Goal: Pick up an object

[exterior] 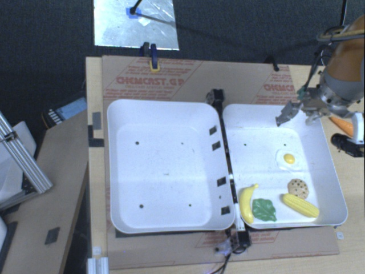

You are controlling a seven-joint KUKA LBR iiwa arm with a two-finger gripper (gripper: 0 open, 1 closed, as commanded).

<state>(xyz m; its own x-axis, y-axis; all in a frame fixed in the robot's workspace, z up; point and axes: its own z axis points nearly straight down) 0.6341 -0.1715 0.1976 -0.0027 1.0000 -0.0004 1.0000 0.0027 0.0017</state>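
Operator, your bench (pixel 68 153) carried a brown cardboard sheet (pixel 188 76) (printed in red lettering), and on that sheet sat two shallow white bins side by side, the left bin (pixel 117 153) and the right bin (pixel 331 170), touching along a black-clipped seam. A blue-and-yellow clamp (pixel 153 57) gripped the sheet's far edge.

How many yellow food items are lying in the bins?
2: a banana at the right bin's near-left corner, beside the green leaf, and a corn cob near its front-right corner.
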